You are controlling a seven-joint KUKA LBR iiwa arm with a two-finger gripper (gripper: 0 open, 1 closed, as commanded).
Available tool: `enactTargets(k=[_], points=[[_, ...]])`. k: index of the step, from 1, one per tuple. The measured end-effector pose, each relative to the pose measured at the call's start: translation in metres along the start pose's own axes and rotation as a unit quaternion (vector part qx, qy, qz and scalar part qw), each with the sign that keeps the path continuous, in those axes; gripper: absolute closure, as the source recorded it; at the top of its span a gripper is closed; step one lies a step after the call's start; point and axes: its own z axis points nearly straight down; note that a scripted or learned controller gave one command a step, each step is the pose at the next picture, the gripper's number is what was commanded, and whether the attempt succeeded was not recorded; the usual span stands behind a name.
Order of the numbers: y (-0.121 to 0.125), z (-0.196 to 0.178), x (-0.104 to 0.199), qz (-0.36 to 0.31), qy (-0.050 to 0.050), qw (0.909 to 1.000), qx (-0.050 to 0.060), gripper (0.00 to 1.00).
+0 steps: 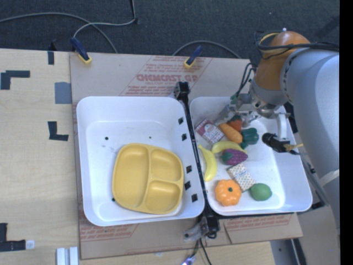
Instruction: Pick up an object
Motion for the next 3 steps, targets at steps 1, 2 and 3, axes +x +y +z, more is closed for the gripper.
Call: enactTargets(k=[1,2,3], points=[[0.001,0.0,-0.001,0.0,0.001,1.0,0.001,0.0],[0.0,0.0,0.009,0.001,0.0,1.0,0.001,0.0],[0.0,-0.008,0.009,0.001,0.001,1.0,0.003,1.0]])
